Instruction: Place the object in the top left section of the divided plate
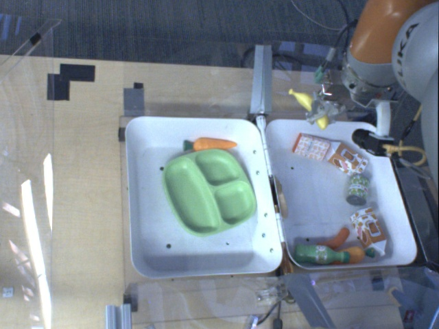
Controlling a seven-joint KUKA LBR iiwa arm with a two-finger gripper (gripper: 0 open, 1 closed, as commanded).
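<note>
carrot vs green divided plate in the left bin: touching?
Cannot tell. In the camera view the carrot lies along the far rim of the green divided plate, outside its sections; no gap shows between them, but the slant hides whether they actually meet.

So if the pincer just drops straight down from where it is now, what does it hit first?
Probably the back rim of the right bin or the bench beside it, since the pincer with the yellow object hangs about over that edge; depth is unclear.
</note>
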